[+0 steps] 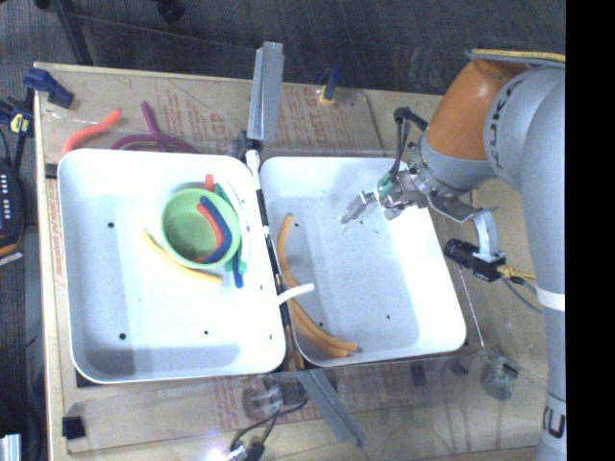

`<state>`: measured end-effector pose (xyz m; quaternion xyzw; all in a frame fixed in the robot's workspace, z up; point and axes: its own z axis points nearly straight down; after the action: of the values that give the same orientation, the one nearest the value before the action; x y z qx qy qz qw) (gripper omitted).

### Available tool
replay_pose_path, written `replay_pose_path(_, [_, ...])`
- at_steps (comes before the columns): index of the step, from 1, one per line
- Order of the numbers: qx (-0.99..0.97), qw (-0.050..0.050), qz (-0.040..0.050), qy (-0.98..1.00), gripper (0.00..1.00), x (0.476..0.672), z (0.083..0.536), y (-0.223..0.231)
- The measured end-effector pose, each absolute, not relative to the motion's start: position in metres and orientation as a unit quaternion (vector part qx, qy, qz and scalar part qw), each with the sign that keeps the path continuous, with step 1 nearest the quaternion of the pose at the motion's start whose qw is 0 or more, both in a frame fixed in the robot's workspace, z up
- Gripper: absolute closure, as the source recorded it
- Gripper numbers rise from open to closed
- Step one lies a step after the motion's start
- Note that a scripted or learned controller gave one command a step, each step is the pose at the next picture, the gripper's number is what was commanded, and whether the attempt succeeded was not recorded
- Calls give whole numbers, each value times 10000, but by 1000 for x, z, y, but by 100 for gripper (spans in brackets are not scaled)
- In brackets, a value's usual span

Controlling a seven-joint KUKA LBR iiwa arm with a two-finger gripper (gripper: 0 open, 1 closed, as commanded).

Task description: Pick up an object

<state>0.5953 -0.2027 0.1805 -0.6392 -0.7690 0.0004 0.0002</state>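
Nearest the lens we have the grey arm (538, 152) with its orange band, coming in from the right over the right bin (423, 325). Gripper (360, 207) sits at the bin's upper middle, fingers spread slightly, nothing between them. It looks to be hanging just above the bare bin floor; we can't tell contact from this angle.

Closest pickable things, going outward from the jaws: a short orange strip (285, 243) by the bin's left wall, running roughly top to bottom, then a white piece (296, 293) lying across it, then a long curved orange strip (322, 332) sweeping along the lower-left corner toward the bottom edge. All lie left and below the jaws, well apart from them.

We judge the short orange strip the nearest target: move left and slightly down, with the fingers closing across its width, so the jaw line runs left-right. Wall clearance looks tight there.

Left bin (96, 334) holds a green bowl (192, 227) with red, blue and yellow pieces around it, farther off.
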Motion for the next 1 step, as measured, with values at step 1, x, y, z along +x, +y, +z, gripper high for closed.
replay_pose_path(1, [-5178, 15, 3, -8555, 0, 573, 92, -154])
